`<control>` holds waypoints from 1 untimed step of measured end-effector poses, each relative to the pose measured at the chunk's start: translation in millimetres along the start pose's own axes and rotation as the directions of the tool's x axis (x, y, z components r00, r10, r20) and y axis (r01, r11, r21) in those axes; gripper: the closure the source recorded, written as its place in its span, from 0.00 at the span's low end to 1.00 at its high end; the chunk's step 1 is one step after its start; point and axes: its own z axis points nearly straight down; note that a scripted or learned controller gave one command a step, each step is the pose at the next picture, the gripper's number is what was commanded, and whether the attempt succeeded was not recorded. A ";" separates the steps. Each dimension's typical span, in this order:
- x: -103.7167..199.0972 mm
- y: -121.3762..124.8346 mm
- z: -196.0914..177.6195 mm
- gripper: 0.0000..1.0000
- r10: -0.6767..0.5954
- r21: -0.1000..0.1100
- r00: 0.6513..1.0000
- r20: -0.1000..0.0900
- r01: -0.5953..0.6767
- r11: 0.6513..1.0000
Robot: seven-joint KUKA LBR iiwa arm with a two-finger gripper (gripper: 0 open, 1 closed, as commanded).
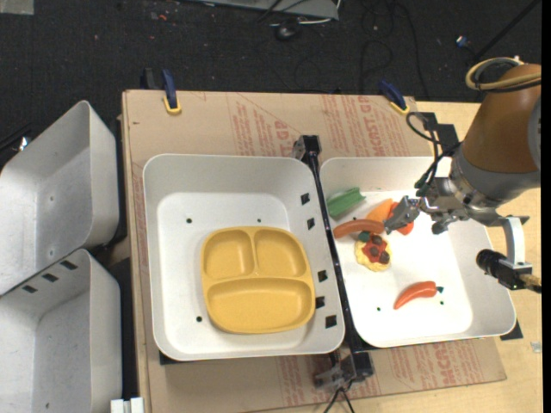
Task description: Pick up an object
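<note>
The right bin [448, 325] holds several toy foods. A green piece [346, 201] lies at its far left, with a brown sausage [357, 227] just in front of it. A small pizza slice [375, 253] sits below the sausage, and a red-orange pepper [417, 293] lies alone near the bin's front. An orange carrot-like piece [381, 208] lies next to the sausage, partly hidden by the gripper [403, 217]. The gripper hangs low over that cluster, right at the orange piece. Whether anything sits between its tips is hidden.
The left bin [172, 231] carries a yellow divided plate [256, 279]. A black divider [323, 222] runs between the bins. The arm's grey body with its orange band [504, 136] covers the right bin's far right corner. Two white trays [52, 231] stand off the bench at left.
</note>
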 end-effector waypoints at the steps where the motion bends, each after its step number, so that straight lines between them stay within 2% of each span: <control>1: -1.9 0.0 43.5 0.00 0.001 -0.001 1.000 0.000 -0.001 1.000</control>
